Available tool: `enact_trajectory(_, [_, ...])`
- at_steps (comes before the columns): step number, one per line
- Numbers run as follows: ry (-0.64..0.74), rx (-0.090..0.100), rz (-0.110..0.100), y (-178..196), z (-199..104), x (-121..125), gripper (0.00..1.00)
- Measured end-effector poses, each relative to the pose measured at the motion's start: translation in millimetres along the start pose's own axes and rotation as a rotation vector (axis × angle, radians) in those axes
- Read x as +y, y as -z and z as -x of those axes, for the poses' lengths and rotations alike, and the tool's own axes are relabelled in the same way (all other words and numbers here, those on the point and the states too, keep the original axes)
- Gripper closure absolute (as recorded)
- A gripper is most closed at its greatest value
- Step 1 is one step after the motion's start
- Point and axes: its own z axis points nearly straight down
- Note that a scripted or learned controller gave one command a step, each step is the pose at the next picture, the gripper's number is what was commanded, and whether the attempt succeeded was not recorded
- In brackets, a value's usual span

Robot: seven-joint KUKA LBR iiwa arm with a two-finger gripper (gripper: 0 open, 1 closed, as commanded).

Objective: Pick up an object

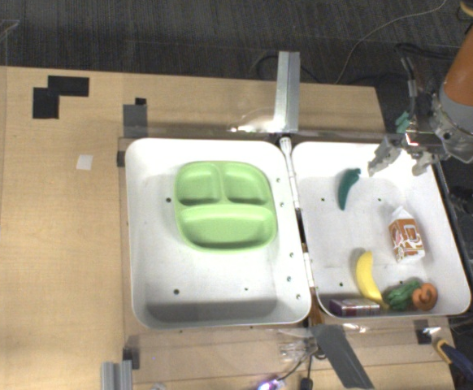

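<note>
Wooden bench [49, 218], pale tan, with black square markings at the upper left of the frame; it bears two shallow white plastic bins side by side, divided by a grey metal post at top centre.

Left bin [151, 299], centre of frame: holds one light green plastic divided tray [224, 204], three compartments, lying flat in the bin's upper half, apart from all walls.

Right bin [318, 275], right of centre: holds five items.
- Dark green curved pepper-shaped toy [347, 187], upper middle of the bin, lying alone.
- Small white and orange-brown printed packet [405, 238], right side of the bin, mid-height, tilted slightly.
- Yellow toy banana [367, 276], lower middle, standing roughly vertical in the frame.
- Green leafy toy with an orange end [410, 295], like a carrot, at the lower right, just beside the banana's lower tip.
- Dark purple tube-like item [353, 306], against the bin's lower wall, touching or nearly touching the banana's bottom; details too small to tell.

Grey arm with an orange band [470, 75], entering at the upper right of the frame. Its two-finger gripper [401, 158] sits over the upper right corner of the right bin, fingers spread wide with nothing between them. The pepper-shaped toy lies near, to the lower left of the left finger; the packet lies below, well apart.
</note>
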Motion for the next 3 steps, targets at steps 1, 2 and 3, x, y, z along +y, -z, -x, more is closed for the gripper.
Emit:
enact_trajectory(1, [0.018,-0.001,0.003,0,-20,-25,0.0])
enact_trajectory(2, [-0.251,0.001,0.002,-104,-14,18,0.0])
enact_trajectory(3, [-0.316,0.0,0.008,-165,-18,53,0.0])
